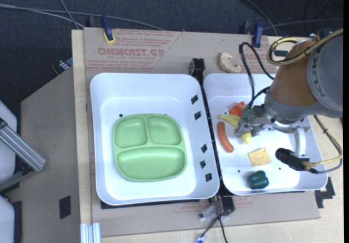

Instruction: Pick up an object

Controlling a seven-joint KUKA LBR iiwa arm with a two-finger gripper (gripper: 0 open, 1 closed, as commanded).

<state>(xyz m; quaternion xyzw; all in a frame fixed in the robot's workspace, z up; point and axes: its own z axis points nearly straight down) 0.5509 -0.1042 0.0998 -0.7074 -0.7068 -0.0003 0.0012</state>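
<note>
**One fixed eye above the bench**

We're looking down from a single camera mounted over the bench (136, 212), tilted at a slant so the far edge sits at the top of frame. It stands well back: both white bins fit inside the shot, the left bin (103, 144) and the right bin (283, 182) side by side across the middle, with dark floor showing beyond the bench at top and left. The arm (305, 81) enters from the right side of frame.
</note>
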